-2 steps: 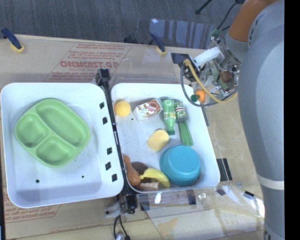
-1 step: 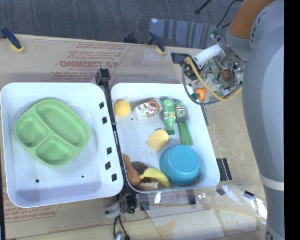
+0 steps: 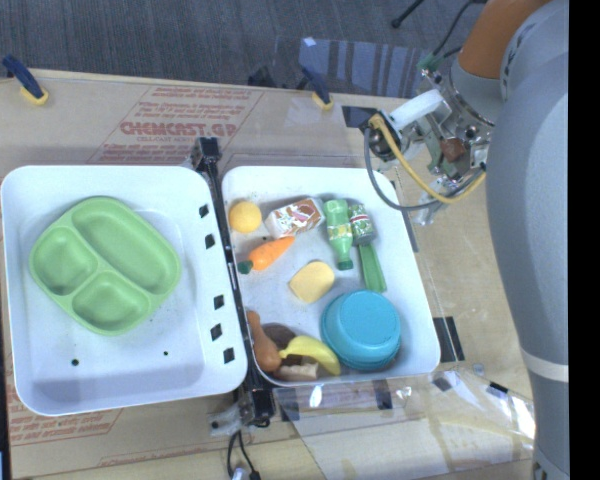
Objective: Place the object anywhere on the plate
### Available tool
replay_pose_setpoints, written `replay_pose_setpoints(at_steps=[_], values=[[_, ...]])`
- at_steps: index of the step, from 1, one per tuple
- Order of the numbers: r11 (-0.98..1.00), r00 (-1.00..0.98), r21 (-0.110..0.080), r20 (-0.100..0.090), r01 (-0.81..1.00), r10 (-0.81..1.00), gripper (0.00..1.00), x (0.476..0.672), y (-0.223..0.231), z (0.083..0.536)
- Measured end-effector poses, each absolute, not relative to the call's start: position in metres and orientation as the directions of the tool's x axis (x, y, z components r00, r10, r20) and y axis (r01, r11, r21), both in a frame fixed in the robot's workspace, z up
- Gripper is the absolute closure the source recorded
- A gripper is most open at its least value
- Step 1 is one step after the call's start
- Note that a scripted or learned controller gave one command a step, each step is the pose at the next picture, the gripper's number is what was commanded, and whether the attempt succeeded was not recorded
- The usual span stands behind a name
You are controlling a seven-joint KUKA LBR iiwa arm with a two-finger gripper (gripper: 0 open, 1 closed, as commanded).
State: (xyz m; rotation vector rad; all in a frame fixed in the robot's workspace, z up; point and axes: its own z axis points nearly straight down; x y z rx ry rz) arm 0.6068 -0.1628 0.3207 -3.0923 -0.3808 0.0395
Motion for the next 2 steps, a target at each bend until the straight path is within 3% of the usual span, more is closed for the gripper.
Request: replay_pose_setpoints(at_steps=[2], values=[[-0.970,0.970,-0.028,-0.022,0.242,0.243,0.00,0.6068,-0.1629,0.3208]])
